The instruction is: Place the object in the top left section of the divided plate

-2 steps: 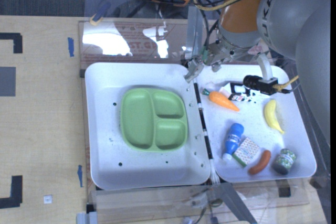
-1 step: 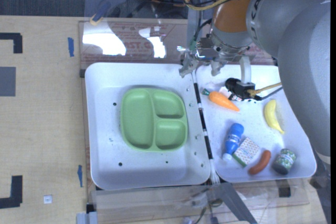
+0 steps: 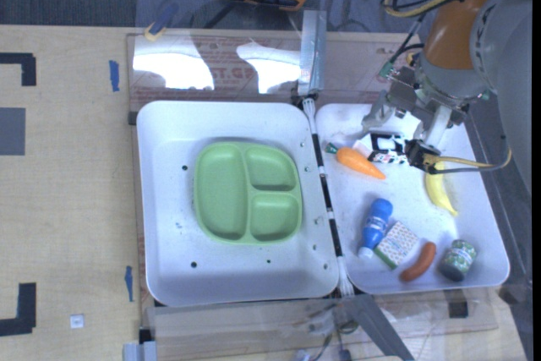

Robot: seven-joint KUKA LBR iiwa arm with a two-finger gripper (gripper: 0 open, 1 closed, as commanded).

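Arm came in from the right, wrist bent down over the right bin (image 3: 486,216), gripper (image 3: 390,146) low at that bin's upper part. Jaw state couldn't be told, fingers blurred against the black-white pads. Carrot (image 3: 360,162) lay just beside the jaws, to their lower left, on the bin floor, not gripped. Banana (image 3: 440,190) sat right of the jaws. Further below the jaws: blue bottle (image 3: 374,224), small box (image 3: 397,244), sausage (image 3: 418,261), dark jar (image 3: 457,259). Left bin (image 3: 161,182) held the green divided plate (image 3: 248,192), well left of the jaws.
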